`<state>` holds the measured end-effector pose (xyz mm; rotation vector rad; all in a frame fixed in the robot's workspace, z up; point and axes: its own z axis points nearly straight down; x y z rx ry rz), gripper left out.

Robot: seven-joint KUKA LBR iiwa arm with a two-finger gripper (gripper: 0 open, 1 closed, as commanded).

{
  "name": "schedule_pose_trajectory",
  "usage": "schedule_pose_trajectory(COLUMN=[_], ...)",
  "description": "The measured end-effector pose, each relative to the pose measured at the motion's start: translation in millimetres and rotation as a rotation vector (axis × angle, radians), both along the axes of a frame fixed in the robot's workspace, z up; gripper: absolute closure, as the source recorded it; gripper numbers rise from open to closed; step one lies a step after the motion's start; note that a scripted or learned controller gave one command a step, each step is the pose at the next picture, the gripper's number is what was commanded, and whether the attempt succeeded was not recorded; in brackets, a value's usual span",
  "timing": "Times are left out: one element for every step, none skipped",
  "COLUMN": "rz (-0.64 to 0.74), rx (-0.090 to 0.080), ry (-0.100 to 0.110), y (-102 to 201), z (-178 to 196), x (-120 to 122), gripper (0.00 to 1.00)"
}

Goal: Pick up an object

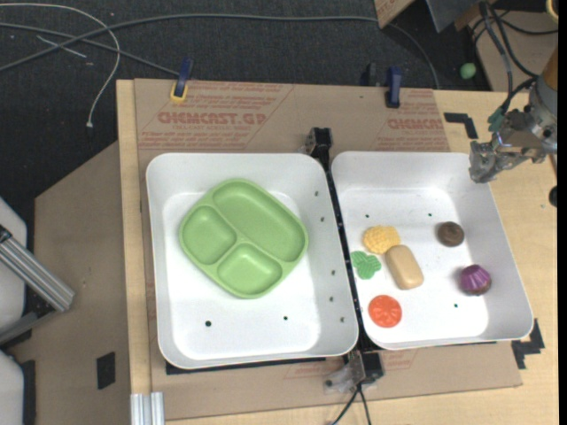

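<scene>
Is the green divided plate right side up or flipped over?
Right side up: the green divided plate shows its three hollow compartments facing upward in the left bin.

Both bins white: left bin [177, 326], right bin [425, 180]. Light green plate [244, 236] with three sections mid left bin. Right bin: yellow piece [381, 238], green piece [365, 265] near its left edge, tan block [404, 266], orange-red round one [384, 311] at front edge, brown ball [450, 234], purple one [475, 279] near right edge. Cardboard sheet [266, 118] tan with red print, two blue clamps [183, 78] on back edge
</scene>
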<state>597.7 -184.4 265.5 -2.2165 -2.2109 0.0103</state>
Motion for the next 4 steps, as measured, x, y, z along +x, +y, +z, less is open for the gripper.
schedule_pose_trajectory(rz=[0.003, 0.002, 0.003, 0.003], rx=[-0.003, -0.001, -0.002, -0.001], ry=[-0.012, -0.006, -0.010, -0.008], y=[0, -7, -6, -5], z=[7, -53, -93, -135], x=[2, 2, 4, 1], gripper=[0.00, 0.00, 0.00, 0.00])
